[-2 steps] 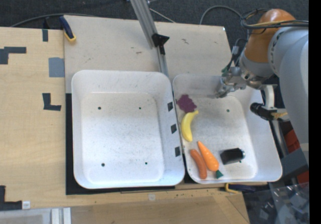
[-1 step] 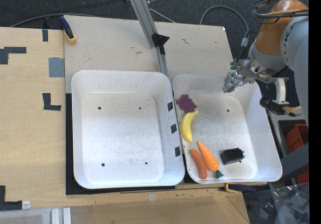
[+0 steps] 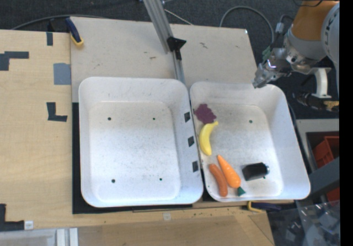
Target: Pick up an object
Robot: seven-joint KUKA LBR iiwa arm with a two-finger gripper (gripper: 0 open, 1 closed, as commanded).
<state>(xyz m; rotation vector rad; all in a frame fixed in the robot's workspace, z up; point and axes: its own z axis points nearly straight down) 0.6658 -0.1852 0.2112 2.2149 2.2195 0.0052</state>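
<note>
On my screen, everything logged against the right bin (image 3: 287, 123). Gripper (image 3: 260, 81): over the bin's far rim near its far right corner, above the bench, nothing between its tips that I can make out; it is small and dark against the rim, so I cannot tell how it is set. Arm (image 3: 311, 24): behind it, off the bin's far right side, orange band uppermost. Purple piece (image 3: 204, 112), possibly toy grapes: inside the bin near its left wall, toward the far end. Banana (image 3: 206, 137): just nearside of the purple piece, along the same wall. Two carrots (image 3: 223, 174): side by side at the bin's near left, tips angled toward the near rim. Black block (image 3: 255, 171): just right of the carrots, near the near rim. Left bin (image 3: 132, 87): touching the right bin's left wall.
</note>
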